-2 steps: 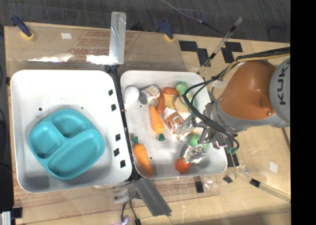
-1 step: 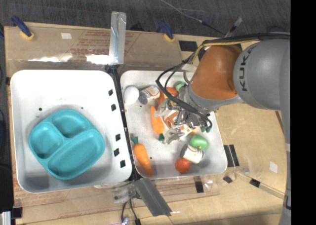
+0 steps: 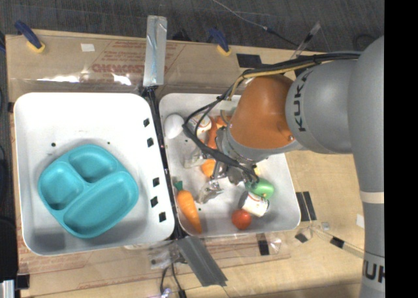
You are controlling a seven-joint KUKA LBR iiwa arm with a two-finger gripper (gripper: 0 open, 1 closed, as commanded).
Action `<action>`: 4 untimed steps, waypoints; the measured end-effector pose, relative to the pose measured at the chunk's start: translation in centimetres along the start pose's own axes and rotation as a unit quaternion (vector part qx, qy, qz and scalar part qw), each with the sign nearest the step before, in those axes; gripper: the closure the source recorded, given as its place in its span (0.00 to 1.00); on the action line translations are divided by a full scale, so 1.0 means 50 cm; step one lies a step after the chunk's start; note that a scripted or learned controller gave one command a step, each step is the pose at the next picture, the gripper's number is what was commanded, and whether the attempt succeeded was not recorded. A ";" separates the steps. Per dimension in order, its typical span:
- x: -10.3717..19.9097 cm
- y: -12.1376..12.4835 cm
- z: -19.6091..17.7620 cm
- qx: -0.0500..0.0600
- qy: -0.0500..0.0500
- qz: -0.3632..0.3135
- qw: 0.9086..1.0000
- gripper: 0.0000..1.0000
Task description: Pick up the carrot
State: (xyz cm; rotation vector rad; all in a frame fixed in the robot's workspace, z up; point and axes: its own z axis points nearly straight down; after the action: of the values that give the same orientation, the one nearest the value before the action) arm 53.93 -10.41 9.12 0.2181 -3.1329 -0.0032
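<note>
The hand (image 3: 219, 184) hangs low in the right bin (image 3: 282, 159), just beside the carrot (image 3: 189, 210); whether it's open, I cannot tell.

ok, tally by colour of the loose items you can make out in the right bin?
Orange: 3, namely the carrot and two pieces partly under the arm
Red: 1, the tomato-like ball
Green and white: 1, the toy
White: 1, the piece near the divider
Total: 6; the arm may hide more.

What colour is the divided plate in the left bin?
Teal blue divided plate, seen clearly in the camera view.
</note>
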 end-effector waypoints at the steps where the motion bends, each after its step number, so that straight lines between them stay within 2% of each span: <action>1: -0.004 0.002 -0.022 0.001 -0.002 -0.004 1.000 1.00; 2: -0.061 0.147 -0.205 0.002 -0.004 -0.143 0.990 1.00; 3: -0.077 0.242 -0.331 0.002 -0.003 -0.253 0.968 1.00; 4: -0.105 0.089 -0.355 0.003 -0.002 -0.235 0.972 1.00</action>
State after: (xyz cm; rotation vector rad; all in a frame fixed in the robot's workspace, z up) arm 58.51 -5.32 26.86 0.9490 -2.9985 0.0061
